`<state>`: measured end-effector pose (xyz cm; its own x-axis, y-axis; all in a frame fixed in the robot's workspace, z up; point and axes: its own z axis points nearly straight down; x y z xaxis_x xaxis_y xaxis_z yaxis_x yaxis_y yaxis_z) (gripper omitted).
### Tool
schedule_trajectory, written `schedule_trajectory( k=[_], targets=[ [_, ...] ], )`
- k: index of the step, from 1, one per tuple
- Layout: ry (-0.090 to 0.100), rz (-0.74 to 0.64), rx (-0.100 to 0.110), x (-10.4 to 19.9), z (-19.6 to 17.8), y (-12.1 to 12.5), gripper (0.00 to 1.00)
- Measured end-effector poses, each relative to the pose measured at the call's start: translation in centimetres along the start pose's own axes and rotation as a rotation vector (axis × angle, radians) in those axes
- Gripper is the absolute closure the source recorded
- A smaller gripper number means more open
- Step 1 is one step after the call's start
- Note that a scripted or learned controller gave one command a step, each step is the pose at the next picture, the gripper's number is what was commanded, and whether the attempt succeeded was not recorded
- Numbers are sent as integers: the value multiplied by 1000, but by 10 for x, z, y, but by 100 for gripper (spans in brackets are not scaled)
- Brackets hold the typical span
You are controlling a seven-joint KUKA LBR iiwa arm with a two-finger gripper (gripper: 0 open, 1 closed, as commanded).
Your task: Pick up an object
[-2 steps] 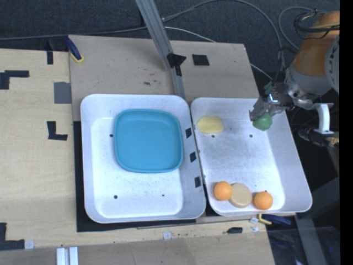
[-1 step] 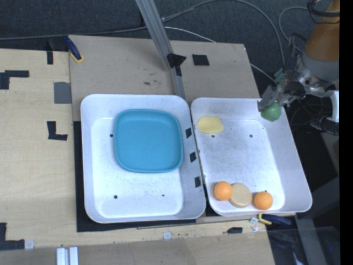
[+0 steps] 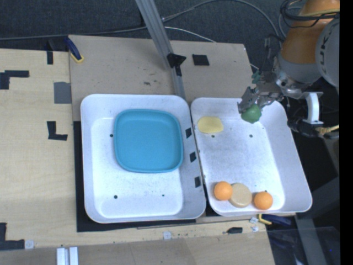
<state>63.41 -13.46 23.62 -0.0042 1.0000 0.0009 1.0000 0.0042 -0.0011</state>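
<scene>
White bins [image 3: 94,164]: blue plate [image 3: 148,140], orange balls [image 3: 223,191].

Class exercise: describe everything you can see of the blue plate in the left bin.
The blue plate is a rounded square of plain turquoise, seemingly smooth plastic, with a shallow raised rim around a flat centre. It lies flat and right side up in the left bin, toward the far side, resting on the bin's floor. Nothing lies on it, and the gripper is over the other bin.
</scene>
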Motion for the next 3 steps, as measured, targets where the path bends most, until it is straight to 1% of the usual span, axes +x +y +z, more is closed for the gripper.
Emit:
schedule_trajectory(
  k=[1,2,3],
  targets=[
    [0,0,0,53,12,4,100],
    [0,0,0,106,15,-5,100],
    [0,0,0,158,23,-3,100]
  ],
)
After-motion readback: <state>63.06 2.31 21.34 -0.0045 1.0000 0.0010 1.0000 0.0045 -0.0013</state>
